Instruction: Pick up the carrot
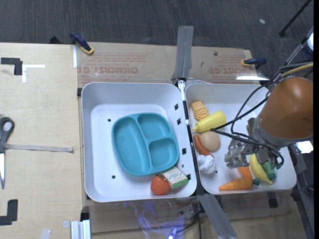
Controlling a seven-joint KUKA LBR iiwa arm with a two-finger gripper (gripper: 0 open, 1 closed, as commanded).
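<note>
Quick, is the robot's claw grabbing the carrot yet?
Gripper: it hangs in the right bin, just above the carrot. Whether it is open or shut cannot be told. The carrot lies on the bin floor, not held.

Your carrot [236,184] lies at the right bin's [234,91] front edge, just left of the banana [260,169]. The divided plate [145,143] sits in the left bin [94,148].

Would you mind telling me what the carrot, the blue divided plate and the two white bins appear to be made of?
The carrot looks like moulded plastic toy food: uniform orange, smooth. The blue divided plate seems hard plastic with a slight sheen and rounded moulded compartments. The white bins look like thin formed plastic, glossy with soft rounded corners, though coated metal cannot be ruled out.
</note>
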